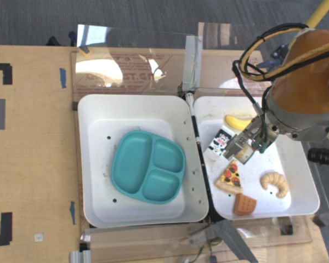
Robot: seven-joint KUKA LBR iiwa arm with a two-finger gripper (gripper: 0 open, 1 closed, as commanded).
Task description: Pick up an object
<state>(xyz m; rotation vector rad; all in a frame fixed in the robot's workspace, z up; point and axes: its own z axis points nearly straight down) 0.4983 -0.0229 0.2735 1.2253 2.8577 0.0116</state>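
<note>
My gripper (242, 149) hangs over the middle of the right bin (307, 201), on the grey arm with its orange band coming in from the right. It sits just right of a black-and-white patterned carton (220, 142) and just above a toy pizza slice (230, 177). A yellow banana (236, 122) lies behind it, partly covered by the arm. Toward the front right lies a tan croissant (276, 183), and an orange waffle square (244, 204) rests near the front wall. Nothing visible is lifted off the bin floor.
The left bin (93, 147) holds a teal divided plate (148, 166). A raised divider (197, 152) separates the two bins. Black and yellow cables (252, 59) loop off the arm above the right bin's back wall.
</note>
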